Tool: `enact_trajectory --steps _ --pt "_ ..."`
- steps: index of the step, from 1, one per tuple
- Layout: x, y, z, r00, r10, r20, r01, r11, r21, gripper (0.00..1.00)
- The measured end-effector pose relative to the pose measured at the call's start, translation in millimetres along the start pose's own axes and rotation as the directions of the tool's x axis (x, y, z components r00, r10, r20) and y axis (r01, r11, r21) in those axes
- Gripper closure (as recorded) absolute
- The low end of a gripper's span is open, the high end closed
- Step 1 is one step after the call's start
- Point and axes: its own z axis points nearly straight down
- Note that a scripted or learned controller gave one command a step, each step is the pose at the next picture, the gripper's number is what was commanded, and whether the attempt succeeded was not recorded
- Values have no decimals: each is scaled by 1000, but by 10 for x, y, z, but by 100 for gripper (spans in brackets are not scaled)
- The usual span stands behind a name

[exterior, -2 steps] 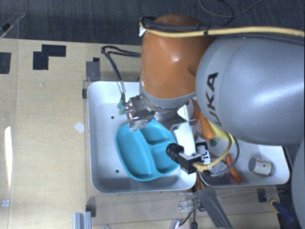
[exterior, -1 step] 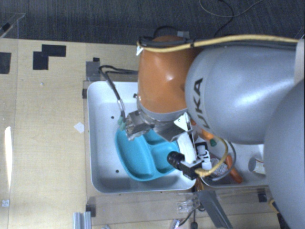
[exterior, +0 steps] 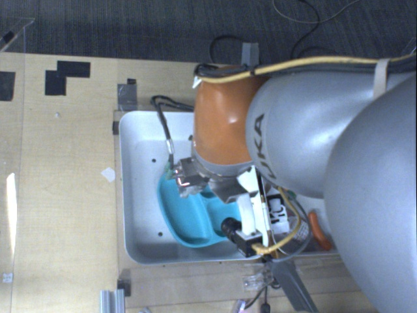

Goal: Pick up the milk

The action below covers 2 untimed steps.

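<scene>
i take the left bin (exterior: 140, 194) as my landmark. a bowl-like tub (exterior: 186, 217) lies inside it, toward its near right part. the arm (exterior: 293, 142) reaches over the bin from the right, its wrist just above the tub. a small object (exterior: 317, 230) lies right of the bin, beneath the arm.

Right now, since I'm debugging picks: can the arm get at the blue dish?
Likely yes: the gripper sits right over the blue dish's upper end in the white bin, nothing visibly between.
</scene>
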Motion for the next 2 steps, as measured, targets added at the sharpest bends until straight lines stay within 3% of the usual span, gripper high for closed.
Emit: enact_trajectory --steps 1,2 --pt "194 15 -593 1000 -30 0 30 1000 -3 100" --pt "143 -2 -173 900 436 1 -436 900 1 100"
